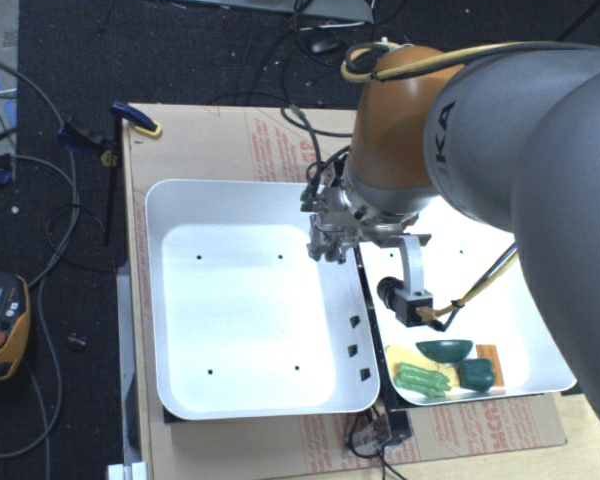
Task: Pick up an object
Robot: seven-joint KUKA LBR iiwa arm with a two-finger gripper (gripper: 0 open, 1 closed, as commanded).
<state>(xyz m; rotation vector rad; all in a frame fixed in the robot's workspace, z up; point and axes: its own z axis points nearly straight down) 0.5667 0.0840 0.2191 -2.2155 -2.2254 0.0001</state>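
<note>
My gripper (332,240) hangs below the orange wrist band, over the divider between the two bins, at the left bin's (240,308) right wall. Nothing shows beneath it but white bin surface. Several small objects lie at the near corner of the right bin (545,363): a dark teal bowl-shaped piece (445,349), a light green ridged pod (421,379), a teal block (477,374), an orange-brown piece (489,353) and a yellow flat piece (404,355). They sit well toward the front of the bench from the gripper. The arm hides much of the right bin.
A black fitting (401,300) with a yellow cable hangs off the wrist above the right bin. The bins rest on a brown board (240,138). Cables, a blue clamp (130,118) and a handheld unit (2,323) lie beyond the bench on the left.
</note>
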